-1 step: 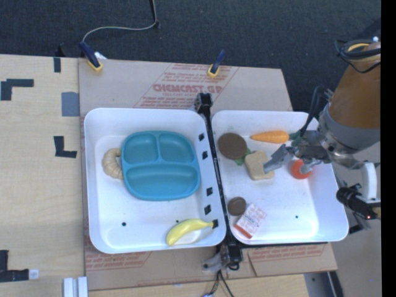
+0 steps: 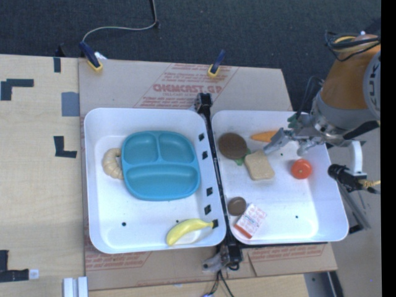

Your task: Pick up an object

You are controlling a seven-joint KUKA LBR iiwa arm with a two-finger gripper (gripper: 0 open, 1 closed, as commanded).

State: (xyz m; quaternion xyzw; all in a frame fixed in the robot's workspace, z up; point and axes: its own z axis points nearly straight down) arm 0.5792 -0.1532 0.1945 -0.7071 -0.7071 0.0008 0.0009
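Observation:
My gripper point(image 2: 289, 144) hangs over the back of the right bin point(image 2: 322, 224), its fingers spread open with nothing between them. An orange carrot piece point(image 2: 265, 136) lies just left of the left fingertip point(image 2: 276, 142). A tan bread slice point(image 2: 258, 166) sits below and left of the gripper. A red tomato point(image 2: 301, 169) rests just below the right finger. A dark brown round patty point(image 2: 232, 145) lies near the divider. Toward the front are a small brown cookie point(image 2: 236, 205) and a red-and-white packet point(image 2: 250, 220).
The left bin point(image 2: 99, 228) holds a blue divided plate point(image 2: 161, 166), a beige pastry point(image 2: 112, 163) at the plate's left side, and a yellow banana point(image 2: 187, 230) at the front. A black divider point(image 2: 210, 166) separates the bins. The arm point(image 2: 349, 85) reaches in from the right.

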